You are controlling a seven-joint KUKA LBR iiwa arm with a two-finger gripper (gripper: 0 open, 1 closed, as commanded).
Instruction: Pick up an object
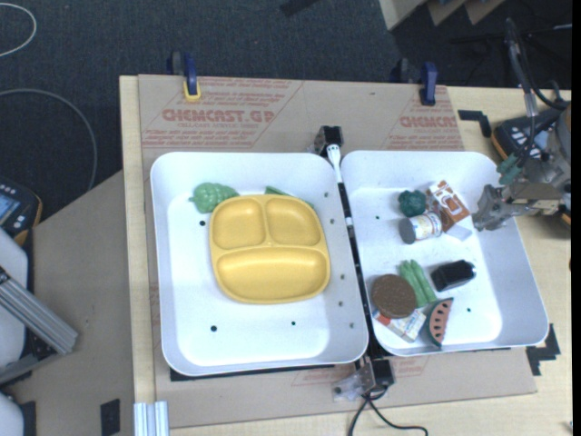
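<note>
We take the right bin (526, 271) as our landmark, since everything we might lift lies inside it. Our claw (488, 209) sits at that bin's right rim, toward its far end, and we cannot tell from this angle whether it is released or clenched; nothing shows between its tips. The nearest candidate is the small box (448, 202), red, white and brown, lying just to the left of the claw in the far part of the bin, with its long axis slanting from far-left to near-right. Just beyond it, further left, rest a dark green lump (413, 202) and a grey can (420, 229) on its side. The black block (451, 274) lies nearer the bin's middle, well toward the camera from the claw, long axis running roughly left to right. We judge the box the likeliest target: the move would be a short shift leftward and down, with the claw turned to close across the box's narrow width. The crowding can and lump could be nudged.
</note>
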